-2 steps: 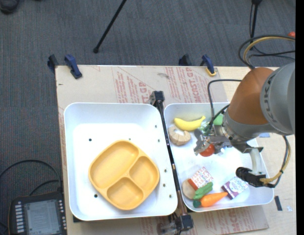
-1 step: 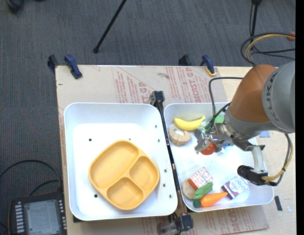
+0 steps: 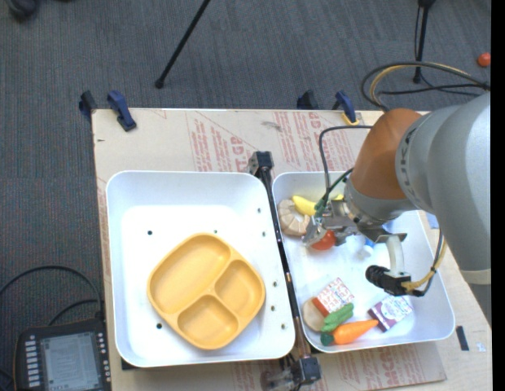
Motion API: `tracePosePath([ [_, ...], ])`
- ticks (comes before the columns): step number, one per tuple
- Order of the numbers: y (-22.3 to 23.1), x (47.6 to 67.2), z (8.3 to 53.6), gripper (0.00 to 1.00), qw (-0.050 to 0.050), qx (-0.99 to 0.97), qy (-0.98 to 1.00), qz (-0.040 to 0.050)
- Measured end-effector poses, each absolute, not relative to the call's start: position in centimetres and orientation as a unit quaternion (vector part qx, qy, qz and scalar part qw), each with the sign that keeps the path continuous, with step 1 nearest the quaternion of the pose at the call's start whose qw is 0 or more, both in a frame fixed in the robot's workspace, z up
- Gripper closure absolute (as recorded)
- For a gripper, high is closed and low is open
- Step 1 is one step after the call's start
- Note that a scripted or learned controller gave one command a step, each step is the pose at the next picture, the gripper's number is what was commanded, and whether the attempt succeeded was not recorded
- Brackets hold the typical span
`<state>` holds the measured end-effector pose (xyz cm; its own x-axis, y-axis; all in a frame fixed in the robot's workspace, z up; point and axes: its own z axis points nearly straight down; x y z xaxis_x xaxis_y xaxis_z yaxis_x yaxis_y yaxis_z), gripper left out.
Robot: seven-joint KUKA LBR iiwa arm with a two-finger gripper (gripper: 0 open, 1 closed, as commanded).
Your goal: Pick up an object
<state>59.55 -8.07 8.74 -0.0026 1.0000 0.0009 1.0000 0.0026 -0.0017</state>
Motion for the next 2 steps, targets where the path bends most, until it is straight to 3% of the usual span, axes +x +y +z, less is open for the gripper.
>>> tracePosePath([
  [1, -0.7, 61.6, 18.8, 1.0, 0.0, -0.705, -0.709, -0.0005],
  [2, 5.7, 57.4, 23.2, 1.0, 0.001, -0.705, -0.71, 0.0004],
])
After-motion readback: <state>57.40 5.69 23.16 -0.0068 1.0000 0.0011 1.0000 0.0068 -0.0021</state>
